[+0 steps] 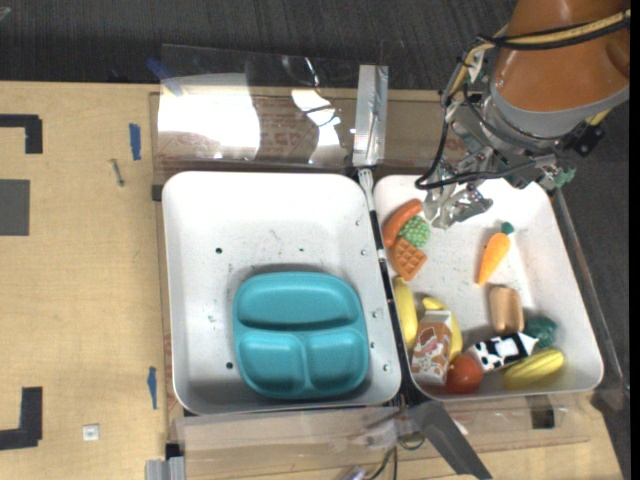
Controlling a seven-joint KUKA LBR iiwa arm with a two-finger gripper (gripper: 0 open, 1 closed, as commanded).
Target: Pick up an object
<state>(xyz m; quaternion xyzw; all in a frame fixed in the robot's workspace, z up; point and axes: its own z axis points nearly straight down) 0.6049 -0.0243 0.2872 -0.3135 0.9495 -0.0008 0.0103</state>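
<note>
A teal three-compartment plastic tray (299, 333) lies in the left white bin (190, 218). To its right, in the right white bin (575, 298), the metal two-finger gripper (452, 208) hangs just above the bin floor; whether it is parted or holding anything cannot be told. A waffle-patterned orange toy (408, 256) lies just left of it, an orange toy carrot (493, 252) just right. The bins sit on a tan wooden bench (70, 298).

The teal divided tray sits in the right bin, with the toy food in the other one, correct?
Not quite. The camera view shows the teal divided tray in the left bin; the toy food, such as the carrot, lies in the right bin.
</note>
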